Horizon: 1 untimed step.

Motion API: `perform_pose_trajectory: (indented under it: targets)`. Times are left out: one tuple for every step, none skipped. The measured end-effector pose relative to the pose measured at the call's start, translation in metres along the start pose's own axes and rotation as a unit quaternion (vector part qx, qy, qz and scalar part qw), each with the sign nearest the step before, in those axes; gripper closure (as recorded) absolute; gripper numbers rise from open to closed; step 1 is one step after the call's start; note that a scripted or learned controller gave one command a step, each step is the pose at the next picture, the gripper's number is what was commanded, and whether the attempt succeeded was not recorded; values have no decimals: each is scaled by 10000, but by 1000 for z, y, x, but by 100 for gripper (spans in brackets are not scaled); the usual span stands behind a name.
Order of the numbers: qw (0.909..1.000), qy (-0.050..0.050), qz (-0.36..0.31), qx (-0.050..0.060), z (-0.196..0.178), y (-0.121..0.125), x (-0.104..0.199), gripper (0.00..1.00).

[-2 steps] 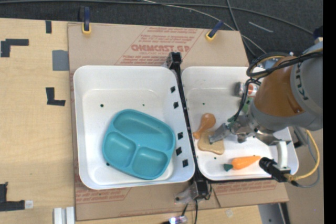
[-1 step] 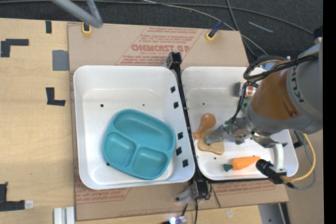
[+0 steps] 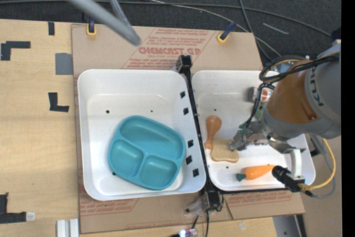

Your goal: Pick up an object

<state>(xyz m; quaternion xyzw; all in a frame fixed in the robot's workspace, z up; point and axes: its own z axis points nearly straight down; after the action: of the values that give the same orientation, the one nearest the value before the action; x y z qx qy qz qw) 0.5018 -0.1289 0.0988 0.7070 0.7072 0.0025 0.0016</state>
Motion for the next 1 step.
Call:
perform_pose_trajectory:
  targets:
    - [10000,-9,-6,14,-56,2,5,100]
